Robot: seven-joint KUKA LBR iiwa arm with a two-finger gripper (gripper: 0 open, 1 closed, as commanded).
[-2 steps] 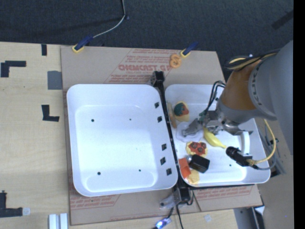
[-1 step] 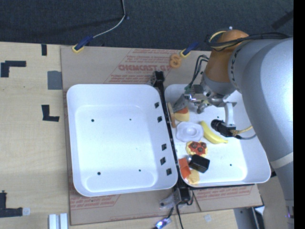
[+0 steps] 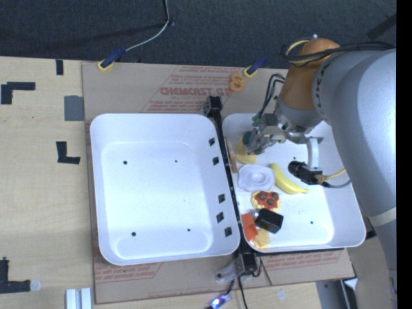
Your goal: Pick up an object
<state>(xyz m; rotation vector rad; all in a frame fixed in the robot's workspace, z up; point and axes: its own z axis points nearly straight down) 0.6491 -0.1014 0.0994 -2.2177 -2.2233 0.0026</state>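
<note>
The right bin (image 3: 335, 230) holds a cluster of small objects along its left side. A yellow banana (image 3: 288, 181) lies near the middle, a white round lid (image 3: 255, 177) sits left of it, and a red and yellow round toy (image 3: 265, 200) lies below. A black block (image 3: 269, 221) rests beside an orange piece (image 3: 248, 224) and a yellow piece (image 3: 261, 238). My gripper (image 3: 253, 143) hangs low over the bin's upper left, just above a pale yellow object (image 3: 241, 155). Nothing visible sits between its fingers.
The left bin (image 3: 154, 185) lies beside the right one, with a black divider clamp (image 3: 214, 107) between them at the top. The grey arm (image 3: 367, 127) covers the right bin's upper right. An orange ring (image 3: 236, 81) lies on the cardboard behind the bins.
</note>
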